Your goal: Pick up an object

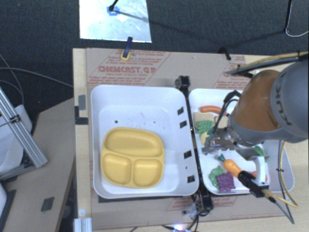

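The arm (270,105) reaches over the right bin (288,175), its gripper (215,145) low among the toy food near that bin's left wall. Just beside it lie a green leafy piece (204,126) and an orange sausage (210,109) further up; a carrot (232,167) and a purple grape bunch (224,181) sit nearer the front edge. The left bin (140,98) carries only a yellow divided tray (132,157).

To do this step well, I judge the descent should centre on one item (the leafy piece looks closest), keeping clear of the divider between bins, so that nothing gets pushed aside.

Whether the gripper is spread or closed I cannot tell; the wrist hides it, and nothing is visibly held.
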Controlling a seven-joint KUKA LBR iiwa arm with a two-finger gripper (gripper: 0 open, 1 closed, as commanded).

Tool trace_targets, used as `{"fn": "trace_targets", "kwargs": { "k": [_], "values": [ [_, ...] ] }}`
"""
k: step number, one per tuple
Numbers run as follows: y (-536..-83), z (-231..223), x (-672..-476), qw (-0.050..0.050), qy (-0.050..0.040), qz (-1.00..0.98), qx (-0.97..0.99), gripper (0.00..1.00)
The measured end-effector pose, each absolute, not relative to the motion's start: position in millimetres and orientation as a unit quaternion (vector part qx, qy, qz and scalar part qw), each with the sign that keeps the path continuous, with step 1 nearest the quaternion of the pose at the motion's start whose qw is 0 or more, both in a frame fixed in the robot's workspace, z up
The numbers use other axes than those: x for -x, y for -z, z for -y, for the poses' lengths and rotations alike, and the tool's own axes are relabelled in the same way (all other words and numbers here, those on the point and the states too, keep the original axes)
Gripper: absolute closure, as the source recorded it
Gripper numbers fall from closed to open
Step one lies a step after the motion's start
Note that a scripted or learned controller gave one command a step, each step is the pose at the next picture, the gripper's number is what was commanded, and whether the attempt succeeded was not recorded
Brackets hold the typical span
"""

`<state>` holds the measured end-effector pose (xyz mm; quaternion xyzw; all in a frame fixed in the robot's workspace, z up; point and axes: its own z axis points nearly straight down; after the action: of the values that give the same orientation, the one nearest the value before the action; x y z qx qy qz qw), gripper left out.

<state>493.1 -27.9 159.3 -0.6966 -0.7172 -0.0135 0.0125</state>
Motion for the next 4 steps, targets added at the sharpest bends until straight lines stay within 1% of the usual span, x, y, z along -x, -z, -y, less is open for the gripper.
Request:
{"fn": "trace_targets", "kwargs": {
  "k": [1, 2, 3, 4],
  "values": [
    [-169, 32, -493.1, 0.01, 0.0117, 0.716, 0.698, 1.0],
    [-179, 32, -494.1, 0.009, 0.0125, 0.717, 0.697, 1.0],
    [-249, -16, -487.9, -0.002, 0.0035, 0.711, 0.703, 1.0],
    [-285, -75, -487.1, -0.001, 0.0027, 0.711, 0.703, 1.0]
  ]
}}
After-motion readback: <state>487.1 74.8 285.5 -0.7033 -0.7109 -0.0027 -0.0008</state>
